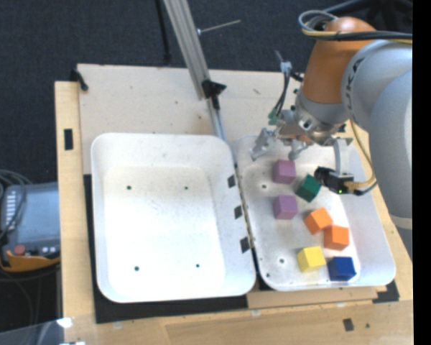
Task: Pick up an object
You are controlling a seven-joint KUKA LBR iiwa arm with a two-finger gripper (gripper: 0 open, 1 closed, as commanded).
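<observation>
Above the far rim of the right bin (388,264), the gripper (279,144) hangs with fingers spread, grasping nothing. Just beyond it sits a purple cube (284,170), with a green cube (309,188) beside that. Remaining cubes crowd the bin's near right. Left bin (165,214) offers open floor.

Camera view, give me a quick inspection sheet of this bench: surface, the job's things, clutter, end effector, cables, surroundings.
Surface: wooden bench bearing two white bins, left bin and right bin.
Job's things: seven cubes in the right bin: two purple, green, two orange, yellow, blue.
Clutter: nothing seen.
End effector: over the right bin's far edge, holding nothing visible.
Cables: wires atop the arm.
Surroundings: dark floor, metal rail, grey device at left.
</observation>
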